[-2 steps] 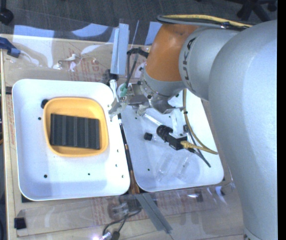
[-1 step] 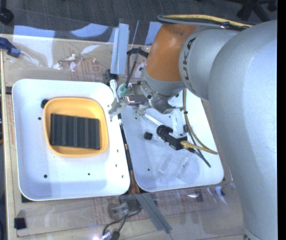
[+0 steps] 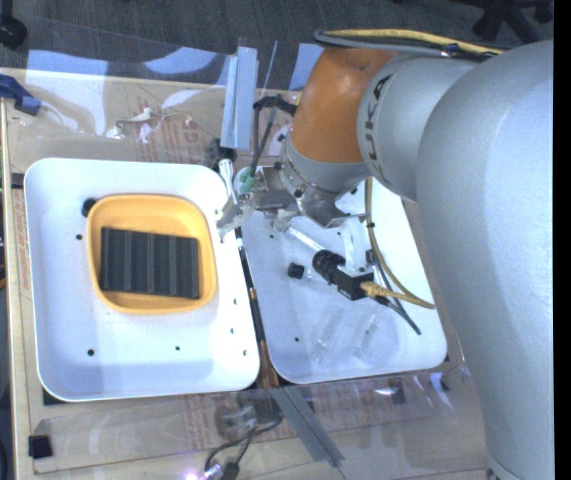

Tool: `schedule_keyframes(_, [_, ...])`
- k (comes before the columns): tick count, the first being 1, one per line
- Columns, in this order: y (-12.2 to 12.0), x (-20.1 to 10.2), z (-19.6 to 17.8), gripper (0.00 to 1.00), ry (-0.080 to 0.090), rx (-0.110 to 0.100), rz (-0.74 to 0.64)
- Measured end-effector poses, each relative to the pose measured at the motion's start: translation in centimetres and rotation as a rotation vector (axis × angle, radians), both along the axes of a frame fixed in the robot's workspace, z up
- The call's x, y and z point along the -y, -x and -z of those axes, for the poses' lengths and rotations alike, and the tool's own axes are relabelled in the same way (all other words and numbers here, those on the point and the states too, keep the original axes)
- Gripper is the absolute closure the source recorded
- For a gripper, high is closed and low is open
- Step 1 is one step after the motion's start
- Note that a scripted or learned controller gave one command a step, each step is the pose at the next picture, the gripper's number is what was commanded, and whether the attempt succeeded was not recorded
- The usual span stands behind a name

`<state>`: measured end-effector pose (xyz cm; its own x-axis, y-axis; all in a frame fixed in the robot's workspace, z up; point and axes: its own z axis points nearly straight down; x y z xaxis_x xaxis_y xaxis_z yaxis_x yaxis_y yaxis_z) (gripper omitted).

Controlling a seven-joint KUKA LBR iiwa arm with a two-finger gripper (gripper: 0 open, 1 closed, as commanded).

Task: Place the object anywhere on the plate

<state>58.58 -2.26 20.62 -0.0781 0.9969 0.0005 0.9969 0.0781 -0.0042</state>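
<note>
— Object first: where does it lie, as you see it?

— You will find it in the right bin, a small black elongated piece on the white floor, close under the arm's wrist. It is not on the plate, which sits in the left bin, well apart from it across the two inner rims.

— Which way does it point?

— Its long axis runs at a slant, from the upper left down to the lower right of the view. The upper-left end is the thicker one; the lower-right end reaches a yellow cable, and you cannot tell whether the two touch. A smaller black bit lies just beside the upper-left end.

— And the gripper?

— It hangs below the orange band, over the upper part of the right bin and near the divide between the bins. The bulk of the grey arm hides much of it, so you cannot tell whether it is spread or pressed together, nor whether it touches the object.

— The plate itself?

— Yellow, rounded at the corners, with a dark ridged rectangle in its middle, the ridges running up and down the view.
</note>
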Motion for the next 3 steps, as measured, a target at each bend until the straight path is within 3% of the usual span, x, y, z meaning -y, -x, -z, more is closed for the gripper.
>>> schedule_keyframes(3, [0.0, 0.0, 0.0, 0.0, 0.0, 0.0, 0.0])
